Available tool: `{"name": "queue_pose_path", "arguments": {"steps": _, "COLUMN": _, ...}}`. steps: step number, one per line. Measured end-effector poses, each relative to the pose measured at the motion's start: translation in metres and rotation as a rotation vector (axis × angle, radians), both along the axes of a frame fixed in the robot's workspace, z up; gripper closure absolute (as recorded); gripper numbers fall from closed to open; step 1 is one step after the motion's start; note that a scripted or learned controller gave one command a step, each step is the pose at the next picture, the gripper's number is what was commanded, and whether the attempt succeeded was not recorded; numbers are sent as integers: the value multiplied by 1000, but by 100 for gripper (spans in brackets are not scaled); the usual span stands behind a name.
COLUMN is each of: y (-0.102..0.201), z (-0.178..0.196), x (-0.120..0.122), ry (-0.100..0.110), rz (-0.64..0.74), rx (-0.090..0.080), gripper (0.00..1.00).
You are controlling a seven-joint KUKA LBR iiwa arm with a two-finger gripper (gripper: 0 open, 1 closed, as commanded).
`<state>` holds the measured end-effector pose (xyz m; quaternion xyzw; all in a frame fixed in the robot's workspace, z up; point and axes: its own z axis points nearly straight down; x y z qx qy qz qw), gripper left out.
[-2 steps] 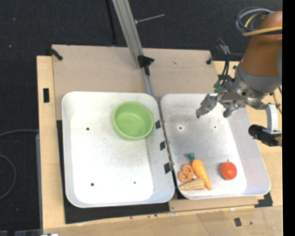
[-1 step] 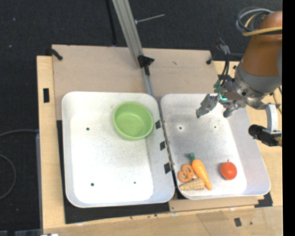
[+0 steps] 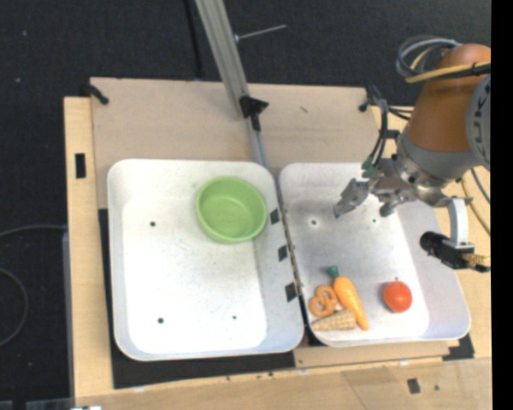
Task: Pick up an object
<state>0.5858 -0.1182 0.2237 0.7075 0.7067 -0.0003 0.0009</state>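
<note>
In the right bin (image 3: 325,186), near its front edge, lie an orange carrot (image 3: 350,301) with a green top, a brown pretzel (image 3: 323,300), a tan wafer piece (image 3: 338,320) and a red tomato (image 3: 398,296). A green bowl (image 3: 231,210) stands upright in the back of the left bin (image 3: 154,272). My gripper (image 3: 369,203) hangs over the back half of the right bin, well behind the carrot and tomato. Its two fingers are spread apart with nothing between them, so it is open.
A slanted metal pole (image 3: 227,58) runs from the top of the view down to the seam between the bins. Black clips (image 3: 286,250) sit along that seam. A black cable fitting (image 3: 445,250) hangs off the arm at the right bin's right rim.
</note>
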Motion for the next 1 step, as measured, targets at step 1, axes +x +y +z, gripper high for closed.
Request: {"name": "queue_pose_path", "arguments": {"steps": 1, "y": -6, "z": -50, "x": 9, "ry": 0, "rz": -1, "rx": 0, "gripper": 0}}
